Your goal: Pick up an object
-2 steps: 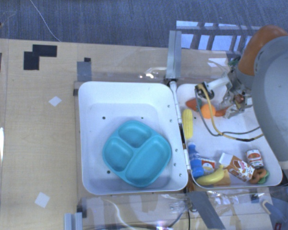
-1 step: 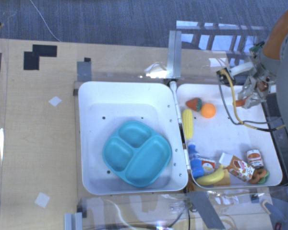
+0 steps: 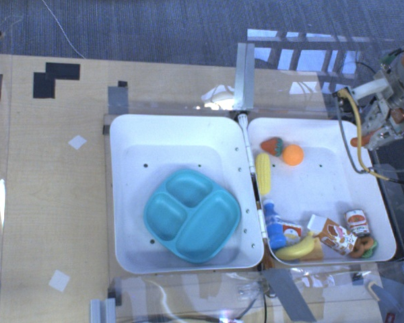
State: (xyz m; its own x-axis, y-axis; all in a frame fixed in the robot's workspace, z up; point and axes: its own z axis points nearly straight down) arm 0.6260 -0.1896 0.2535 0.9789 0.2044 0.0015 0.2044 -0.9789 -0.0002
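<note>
Hovering gripper [image 3: 374, 130]: was seen over the right bin's [image 3: 337, 200] far right rim; jaw state could not be told.
Left bin [image 3: 131, 180]: was occupied by a blue divided plate [image 3: 192, 214].

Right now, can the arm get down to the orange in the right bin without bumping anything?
Probably yes. The orange lies in open view near the bin's back, nothing over it. Only the strawberry touches its left side, so the gripper, at the right bin's far edge, might nudge that.
</note>
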